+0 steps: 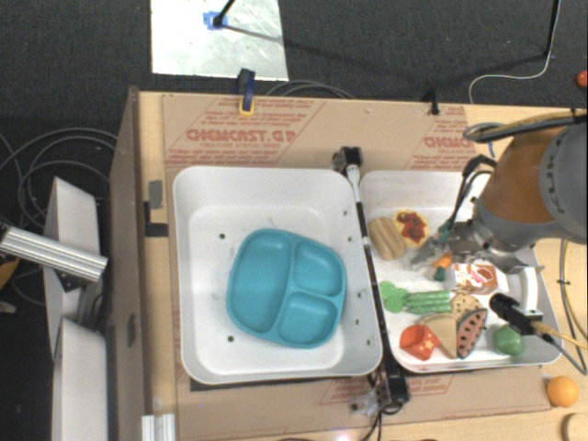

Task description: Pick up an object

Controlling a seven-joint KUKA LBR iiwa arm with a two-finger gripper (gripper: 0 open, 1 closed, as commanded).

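Orange ball (561,391) lowest; board (241,136) behind bins reads "CHEMCAST".

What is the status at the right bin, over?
Gripper low among toy food in right white bin. Nothing seen held. Small orange piece nearest; hot dog alongside.

I see a blue plate (286,288) w/ three parts lying in the left white bin (197,200). The bins sit on a brown cardboard surface (276,131) w/ red print. A shiny sheet (218,26) lies on the dark floor (64,53) up top, w/ a bit of blue tape (214,20). Black cables (37,159) curl at left. An orange ball (561,391) sits bottom right.
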